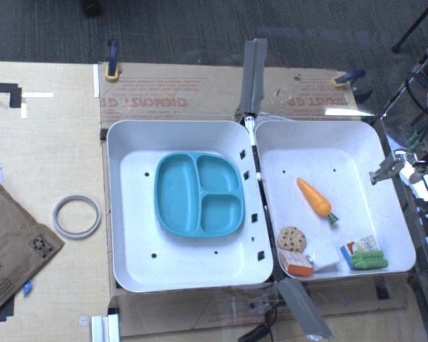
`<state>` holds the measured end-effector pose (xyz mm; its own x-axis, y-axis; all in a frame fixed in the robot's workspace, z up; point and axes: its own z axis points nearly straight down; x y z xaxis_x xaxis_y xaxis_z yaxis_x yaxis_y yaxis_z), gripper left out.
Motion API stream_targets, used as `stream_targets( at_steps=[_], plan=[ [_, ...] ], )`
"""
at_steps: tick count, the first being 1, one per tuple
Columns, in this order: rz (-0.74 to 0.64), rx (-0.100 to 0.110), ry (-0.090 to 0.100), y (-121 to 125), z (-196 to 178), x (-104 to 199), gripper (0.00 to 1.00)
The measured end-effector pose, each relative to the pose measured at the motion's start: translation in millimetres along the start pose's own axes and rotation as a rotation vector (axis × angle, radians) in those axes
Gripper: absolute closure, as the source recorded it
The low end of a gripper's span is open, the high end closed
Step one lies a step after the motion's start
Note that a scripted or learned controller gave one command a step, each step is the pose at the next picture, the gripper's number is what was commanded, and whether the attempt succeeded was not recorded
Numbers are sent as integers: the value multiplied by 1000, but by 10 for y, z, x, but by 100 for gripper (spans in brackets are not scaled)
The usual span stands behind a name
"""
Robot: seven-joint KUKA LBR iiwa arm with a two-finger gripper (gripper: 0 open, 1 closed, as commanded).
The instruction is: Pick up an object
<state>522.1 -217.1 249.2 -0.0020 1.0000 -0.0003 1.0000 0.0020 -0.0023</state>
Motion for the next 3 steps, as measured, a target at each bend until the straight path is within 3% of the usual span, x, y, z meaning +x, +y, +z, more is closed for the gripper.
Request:
stream_targets(
  at_steps=[1,2,3],
  plan=[
    [90,1,1,333,1496,610,0],
    [47,2,0,219,1586,937,0],
    [51,3,0,215,1499,921,100]
  ],
)
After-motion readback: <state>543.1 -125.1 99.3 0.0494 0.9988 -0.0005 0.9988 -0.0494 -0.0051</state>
